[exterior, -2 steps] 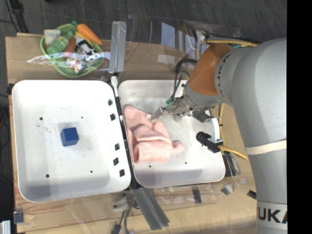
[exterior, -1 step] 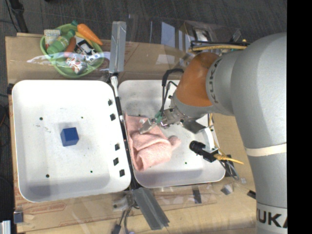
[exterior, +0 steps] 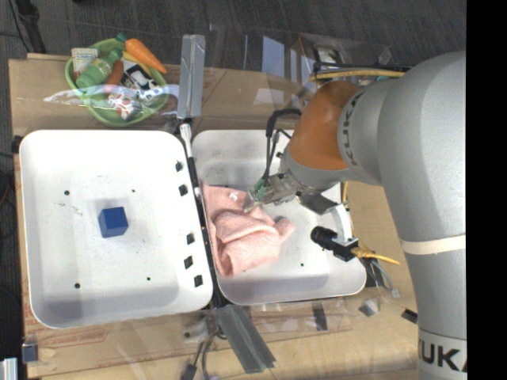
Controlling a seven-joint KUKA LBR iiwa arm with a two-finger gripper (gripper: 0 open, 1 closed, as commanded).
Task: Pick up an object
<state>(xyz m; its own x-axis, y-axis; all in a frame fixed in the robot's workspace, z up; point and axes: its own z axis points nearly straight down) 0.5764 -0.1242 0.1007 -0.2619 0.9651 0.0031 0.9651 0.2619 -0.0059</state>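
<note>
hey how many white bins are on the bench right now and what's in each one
2. The left bin holds a blue cube. The right bin holds a pink cloth, with the gripper at its upper edge; the cloth may hide something.

– Where are you?
– My gripper (exterior: 264, 194) is down in the right bin (exterior: 313, 279), touching the pink cloth's (exterior: 244, 236) upper edge.
– And the blue cube (exterior: 113, 221)?
– Left of that cloth, in the left bin (exterior: 47, 291).

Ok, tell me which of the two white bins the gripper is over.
The right-hand bin, holding the pink cloth; the gripper is above it. The left bin holds a blue cube.
</note>
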